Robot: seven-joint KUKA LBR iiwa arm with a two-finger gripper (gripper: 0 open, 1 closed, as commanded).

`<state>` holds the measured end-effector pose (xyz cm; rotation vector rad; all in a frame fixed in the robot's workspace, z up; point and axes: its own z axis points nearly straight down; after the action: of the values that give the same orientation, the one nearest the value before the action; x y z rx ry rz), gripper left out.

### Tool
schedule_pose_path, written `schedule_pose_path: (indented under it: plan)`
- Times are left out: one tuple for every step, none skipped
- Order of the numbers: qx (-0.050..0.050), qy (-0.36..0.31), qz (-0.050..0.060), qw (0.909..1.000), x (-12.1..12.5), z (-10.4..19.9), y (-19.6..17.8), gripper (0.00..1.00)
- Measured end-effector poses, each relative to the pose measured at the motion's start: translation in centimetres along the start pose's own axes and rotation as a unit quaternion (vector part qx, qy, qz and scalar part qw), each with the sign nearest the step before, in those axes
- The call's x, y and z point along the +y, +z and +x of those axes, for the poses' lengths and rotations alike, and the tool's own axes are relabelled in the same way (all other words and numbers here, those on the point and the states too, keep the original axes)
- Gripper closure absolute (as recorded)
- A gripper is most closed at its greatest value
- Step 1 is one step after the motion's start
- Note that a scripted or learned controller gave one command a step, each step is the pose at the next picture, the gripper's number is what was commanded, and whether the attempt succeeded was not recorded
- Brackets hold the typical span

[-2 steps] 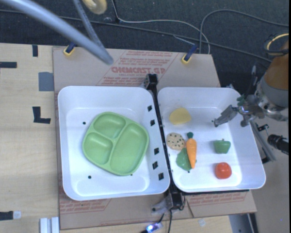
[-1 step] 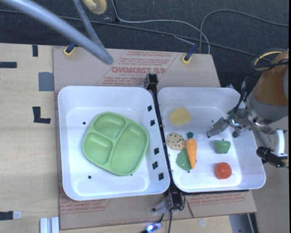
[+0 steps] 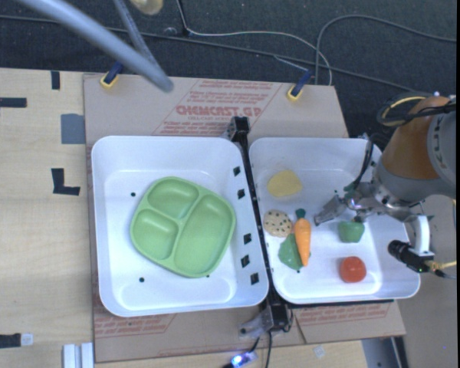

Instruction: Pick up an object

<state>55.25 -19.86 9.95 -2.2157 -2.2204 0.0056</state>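
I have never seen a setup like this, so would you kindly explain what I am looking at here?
A single camera above a bench looks down at a slant. A grey robot arm with an orange band reaches in from the right; its pincer hangs low in the right white bin, beside a green toy. That bin also contains a yellow piece, a cookie, a carrot lying on a green leafy toy, and a red tomato-like toy. The left white bin has a green divided plate. Nothing is visibly held.

Arm [image 3: 425, 156] cut off at the right edge, gripper [image 3: 345, 211] fingertips too small to resolve, green block [image 3: 352, 231] partly covered by gripper, green leaf item [image 3: 289, 253] partly under carrot [image 3: 301, 238], blurred grey bar [image 3: 77, 18] cut off at the top-left edge
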Motion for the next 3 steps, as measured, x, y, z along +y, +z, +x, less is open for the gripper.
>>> schedule_pose_path:
  plan:
    - [-0.002, 0.000, -0.003, 1.0000, 0.1, 0.0, 1.4, 0.00]
    - [-0.003, 0.000, -0.005, 1.0000, 0.2, 0.0, 0.2, 1.00]
    - [-0.001, 0.000, -0.005, 1.0000, 0.7, 0.2, -6.0, 1.00]
